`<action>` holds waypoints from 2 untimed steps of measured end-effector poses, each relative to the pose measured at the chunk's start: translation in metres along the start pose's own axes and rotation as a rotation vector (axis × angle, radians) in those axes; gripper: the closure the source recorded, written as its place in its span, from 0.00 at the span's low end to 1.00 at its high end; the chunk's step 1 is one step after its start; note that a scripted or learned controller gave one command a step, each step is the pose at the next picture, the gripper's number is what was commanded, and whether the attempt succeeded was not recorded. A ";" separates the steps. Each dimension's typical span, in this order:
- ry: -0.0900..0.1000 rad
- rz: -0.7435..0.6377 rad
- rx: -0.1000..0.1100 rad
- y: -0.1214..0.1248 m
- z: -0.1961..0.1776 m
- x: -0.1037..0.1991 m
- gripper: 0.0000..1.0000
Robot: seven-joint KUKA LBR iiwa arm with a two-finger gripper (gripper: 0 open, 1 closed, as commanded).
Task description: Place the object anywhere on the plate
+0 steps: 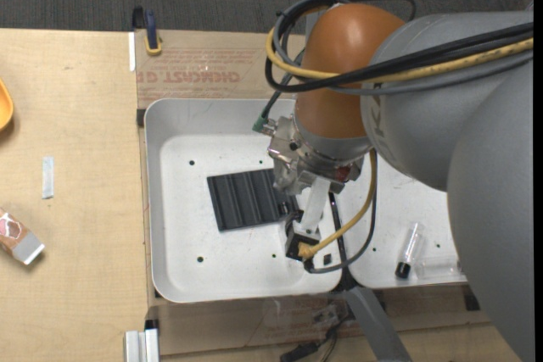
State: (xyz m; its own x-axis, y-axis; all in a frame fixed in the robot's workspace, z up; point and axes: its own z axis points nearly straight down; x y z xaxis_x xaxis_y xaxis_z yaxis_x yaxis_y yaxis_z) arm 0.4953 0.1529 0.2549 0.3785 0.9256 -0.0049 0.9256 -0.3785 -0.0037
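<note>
A dark ribbed rectangular plate [244, 200] lies flat in the middle of the left white bin [170, 182]. My gripper [285, 182] hangs under the orange-banded wrist, right at the plate's right edge. The wrist hides most of it, and I cannot see anything held in it. In the right bin [433, 267] lies a small clear tube with a dark cap [408, 251], well to the right of the gripper and apart from it.
The arm covers most of the right bin and the upper right of the view. On the wooden bench to the left are a small pale stick [48, 178], a wrapped item [19, 237] and an orange thing [4, 108] at the edge. A blue clamp [152, 31] sits behind the left bin.
</note>
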 end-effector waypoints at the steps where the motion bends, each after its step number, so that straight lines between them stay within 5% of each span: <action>1: 0.000 -0.070 -0.002 0.039 -0.032 0.017 1.00; 2: 0.001 0.646 -0.001 0.089 -0.017 0.009 1.00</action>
State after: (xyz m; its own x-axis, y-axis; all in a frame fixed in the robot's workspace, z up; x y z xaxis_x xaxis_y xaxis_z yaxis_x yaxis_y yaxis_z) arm 0.5814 0.1270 0.2718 0.8596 0.5109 -0.0048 0.5109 -0.8596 0.0011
